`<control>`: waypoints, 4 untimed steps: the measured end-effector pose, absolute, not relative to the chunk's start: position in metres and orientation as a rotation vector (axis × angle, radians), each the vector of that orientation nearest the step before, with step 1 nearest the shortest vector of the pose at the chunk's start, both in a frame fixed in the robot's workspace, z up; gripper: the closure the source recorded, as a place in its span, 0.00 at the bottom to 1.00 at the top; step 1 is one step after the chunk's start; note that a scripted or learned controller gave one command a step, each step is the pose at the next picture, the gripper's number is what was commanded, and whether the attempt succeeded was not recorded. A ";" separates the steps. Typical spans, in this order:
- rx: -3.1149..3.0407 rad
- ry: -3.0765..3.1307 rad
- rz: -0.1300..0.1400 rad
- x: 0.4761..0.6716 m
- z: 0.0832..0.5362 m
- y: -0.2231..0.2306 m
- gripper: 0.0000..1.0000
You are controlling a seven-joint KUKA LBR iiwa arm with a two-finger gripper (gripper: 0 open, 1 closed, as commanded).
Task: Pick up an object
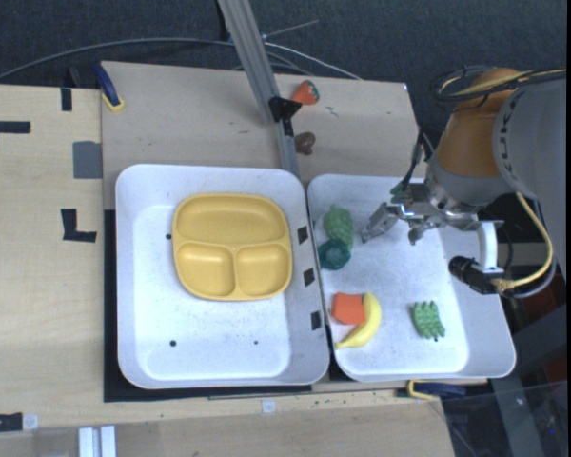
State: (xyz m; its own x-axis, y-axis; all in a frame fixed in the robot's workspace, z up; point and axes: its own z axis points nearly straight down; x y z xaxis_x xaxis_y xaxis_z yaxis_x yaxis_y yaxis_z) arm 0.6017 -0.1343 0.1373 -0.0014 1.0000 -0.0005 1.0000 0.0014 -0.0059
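The right bin [476, 350] serves as the landmark here. The gripper [393, 227] hangs over that bin's upper part, reaching in from its right side, with its two fingers [373, 228] spread apart and nothing between them. Just to the left of the fingertips, near the bin's left wall, lies a green bottle-shaped object [338, 237], lying roughly lengthwise with its darker cap end pointing toward the bin's lower part; it sits apart from the gripper. In the bin's lower left area an orange block [347, 307] rests touching a yellow banana [364, 327], which curves around its right and lower sides. Toward the bin's lower right lies a small green ridged toy [427, 320], well apart from the banana. Beside the right bin, on its left, stands the left bin [143, 350], holding a yellow divided tray [233, 246] in its upper half. Above the right bin, on the bench [171, 112], sit a small orange-and-green item [306, 91] and a brown one [305, 143]
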 end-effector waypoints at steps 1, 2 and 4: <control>-2.217 -2.224 0.002 0.603 0.150 -0.134 1.00; -2.222 -2.226 -0.004 0.596 0.207 -0.128 1.00; -2.213 -2.228 -0.001 0.601 0.264 -0.073 1.00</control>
